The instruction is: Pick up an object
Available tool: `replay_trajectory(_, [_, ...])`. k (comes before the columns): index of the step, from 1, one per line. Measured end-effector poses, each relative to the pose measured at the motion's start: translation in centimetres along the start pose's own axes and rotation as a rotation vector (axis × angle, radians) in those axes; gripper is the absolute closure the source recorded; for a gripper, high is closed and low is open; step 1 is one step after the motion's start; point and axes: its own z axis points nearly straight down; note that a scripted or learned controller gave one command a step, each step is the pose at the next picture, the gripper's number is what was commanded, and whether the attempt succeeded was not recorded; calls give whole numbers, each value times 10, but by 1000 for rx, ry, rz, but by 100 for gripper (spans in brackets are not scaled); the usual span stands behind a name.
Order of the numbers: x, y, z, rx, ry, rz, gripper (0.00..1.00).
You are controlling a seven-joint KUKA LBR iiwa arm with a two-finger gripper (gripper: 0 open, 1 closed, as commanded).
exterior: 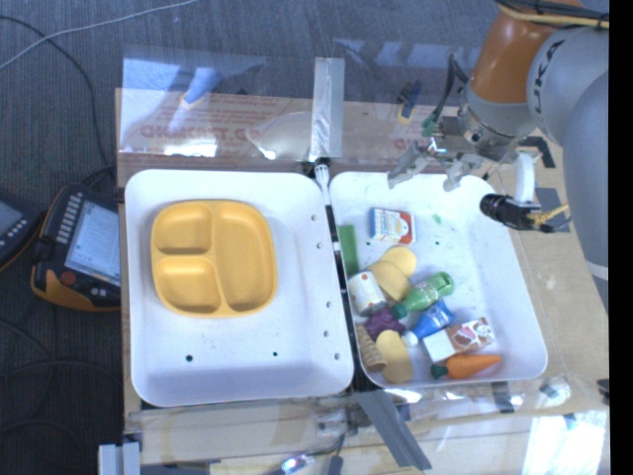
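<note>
Your arm (554, 67) comes in from the right, grey with its orange band high over the back corner of the right bin (514, 265). The two white bins sit side by side; the left bin (198, 364) carries only a yellow divided plate (213, 257), lying flat toward its left and rear part, three compartments facing up.

Your gripper (433, 166) hangs above the rear rim of the right bin, its fingers (407, 169) spread apart and nothing between them. It stands well apart from the heap of items, which sits toward the front of that bin.

Look there for what you might pick. A small carton with a blue and orange face (392, 226) lies by itself nearest the gripper, flat on the bin floor. A dark green stick (348, 248) lies along the left wall. Below the carton, the pile: a yellow lemon-like piece (394, 271), a white cylinder (365, 291) touching it, a green bottle (427, 293) lying on its side, a blue block (433, 319), a purple item (380, 321), another yellow piece (394, 352), a small printed box (471, 335) and an orange carrot (473, 365) at the front edge.

Outside the bins, a teach pendant (84, 250) rests on the floor to the left.
</note>
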Motion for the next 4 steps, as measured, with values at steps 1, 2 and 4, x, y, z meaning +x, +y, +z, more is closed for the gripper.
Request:
replay_trajectory(1, [-26, 4, 104, -16, -4, -58, 0])
replay_trajectory(2, [-13, -30, 107, -39, -14, -321, 0])
replay_trajectory(4, [-6, -86, 104, -56, -12, -111, 100])
